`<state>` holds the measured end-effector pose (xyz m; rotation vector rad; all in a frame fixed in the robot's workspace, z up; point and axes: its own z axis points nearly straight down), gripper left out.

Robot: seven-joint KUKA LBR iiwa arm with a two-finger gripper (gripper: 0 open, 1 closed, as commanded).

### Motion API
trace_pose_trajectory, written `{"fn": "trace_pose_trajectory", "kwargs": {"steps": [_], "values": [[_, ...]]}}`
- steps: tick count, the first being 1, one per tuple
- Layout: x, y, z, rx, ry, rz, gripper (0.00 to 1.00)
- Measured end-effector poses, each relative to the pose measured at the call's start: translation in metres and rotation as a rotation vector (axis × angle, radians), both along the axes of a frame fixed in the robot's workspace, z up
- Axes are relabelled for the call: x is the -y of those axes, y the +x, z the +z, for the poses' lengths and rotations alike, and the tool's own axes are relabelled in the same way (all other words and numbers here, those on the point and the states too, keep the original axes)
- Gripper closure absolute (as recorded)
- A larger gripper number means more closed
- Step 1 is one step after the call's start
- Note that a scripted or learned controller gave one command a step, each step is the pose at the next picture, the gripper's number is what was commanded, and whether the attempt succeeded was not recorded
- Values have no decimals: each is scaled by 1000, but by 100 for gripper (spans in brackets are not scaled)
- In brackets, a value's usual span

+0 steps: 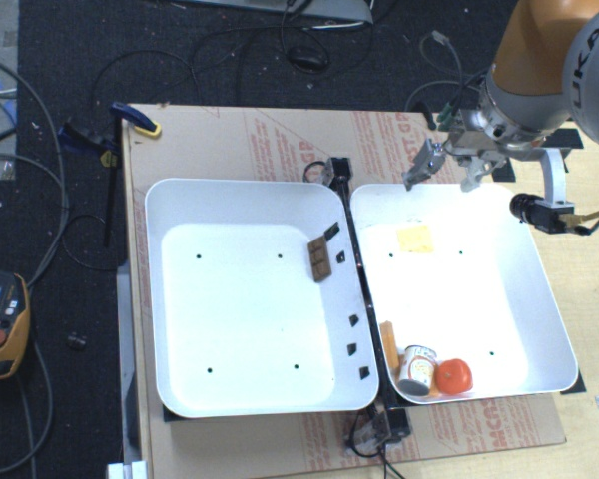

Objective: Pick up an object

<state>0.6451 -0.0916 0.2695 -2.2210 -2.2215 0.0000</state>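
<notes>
My gripper [446, 173] hangs open over the far edge of the right bin [549, 297], its two fingers spread with nothing between them. A flat yellow square [414, 239] lies on the bin floor just below and left of the fingers. In the bin's near left corner sit a small can [415, 367], a red tomato-like ball [454, 376] and an orange stick [389, 345] along the wall. A brown chocolate bar [320, 258] leans against the right wall of the left bin [170, 267].
A black divider clamp [356, 267] runs between the two bins. The bins rest on a cardboard sheet [230, 143]. A black bracket with a cable [541, 211] sticks out right of the gripper. Cables lie on the dark floor beyond.
</notes>
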Motion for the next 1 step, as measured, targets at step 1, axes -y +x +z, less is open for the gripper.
{"fn": "trace_pose_trajectory", "kwargs": {"steps": [1], "values": [[0,0,0,0,0,0,0]]}}
